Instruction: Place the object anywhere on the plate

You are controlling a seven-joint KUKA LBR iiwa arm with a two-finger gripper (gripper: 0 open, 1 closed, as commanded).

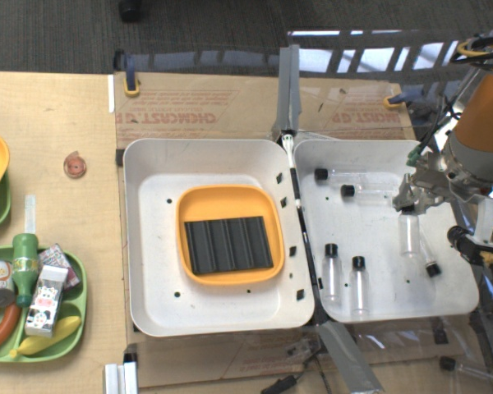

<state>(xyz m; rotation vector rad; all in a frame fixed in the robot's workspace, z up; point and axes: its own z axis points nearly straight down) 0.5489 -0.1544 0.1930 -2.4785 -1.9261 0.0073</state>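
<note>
**Fingers above a vial in the right bin**

The gripper point(407, 206) hangs over the right bin point(378, 302) near its right edge, a clear vial point(410, 236) directly beneath the fingers; whether they pinch it cannot be told. The arm point(476, 130) enters from the right. The orange plate point(230, 203) sits in the left bin point(148, 245), carrying a dark ribbed block point(230, 245).

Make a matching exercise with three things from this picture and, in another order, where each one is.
Things:
1. orange plate
2. clear vials
3. green tray of toy food

Places:
A. on the wooden bench, left of both bins
B. in the left bin
C. in the right bin

Pairs: 1-B, 2-C, 3-A
</note>
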